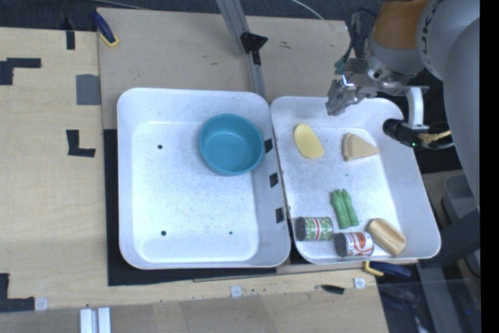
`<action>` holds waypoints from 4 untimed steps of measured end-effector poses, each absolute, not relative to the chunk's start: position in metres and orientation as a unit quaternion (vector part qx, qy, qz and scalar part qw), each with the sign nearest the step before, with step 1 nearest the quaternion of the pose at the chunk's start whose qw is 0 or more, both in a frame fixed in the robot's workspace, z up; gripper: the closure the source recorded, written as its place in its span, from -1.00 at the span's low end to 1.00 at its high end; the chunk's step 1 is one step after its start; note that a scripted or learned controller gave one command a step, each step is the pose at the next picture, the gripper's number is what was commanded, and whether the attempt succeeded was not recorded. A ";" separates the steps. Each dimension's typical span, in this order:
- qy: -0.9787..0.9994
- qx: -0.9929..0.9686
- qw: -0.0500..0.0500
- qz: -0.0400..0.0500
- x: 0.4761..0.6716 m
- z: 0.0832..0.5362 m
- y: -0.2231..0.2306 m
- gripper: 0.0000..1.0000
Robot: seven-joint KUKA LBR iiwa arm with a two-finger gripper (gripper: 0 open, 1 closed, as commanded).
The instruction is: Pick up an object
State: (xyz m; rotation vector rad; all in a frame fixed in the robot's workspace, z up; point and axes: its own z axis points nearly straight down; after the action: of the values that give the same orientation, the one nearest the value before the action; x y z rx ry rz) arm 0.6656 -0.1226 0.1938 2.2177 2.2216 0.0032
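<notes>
My gripper [340,100] hangs over the far edge of the right bin [405,191], above and to the right of a yellow oval piece [308,142]. Nothing shows between its fingers. A tan wedge [359,147] lies just below and right of it. Further toward the front lie a green bean pod [343,207], a green-labelled can [314,228], a red-labelled can [355,244] and a tan bread roll [387,236]. A blue bowl [231,143] sits in the left bin [148,168] near its far right corner.
A slanted metal pole [230,4] with a black clamp runs down to the gap between the bins' far edges. A cable arcs across the bench behind the bins. The arm's orange band and grey body fill the upper right.
</notes>
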 end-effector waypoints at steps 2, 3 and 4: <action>0.709 0.705 -0.001 0.000 0.644 0.240 -0.070 1.00; 0.710 0.705 -0.001 0.000 0.636 0.246 -0.013 1.00; 0.709 0.705 -0.002 -0.001 0.624 0.229 0.038 1.00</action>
State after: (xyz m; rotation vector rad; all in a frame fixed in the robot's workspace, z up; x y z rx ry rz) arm 0.6245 0.0379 0.2290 2.2174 2.2304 -0.0036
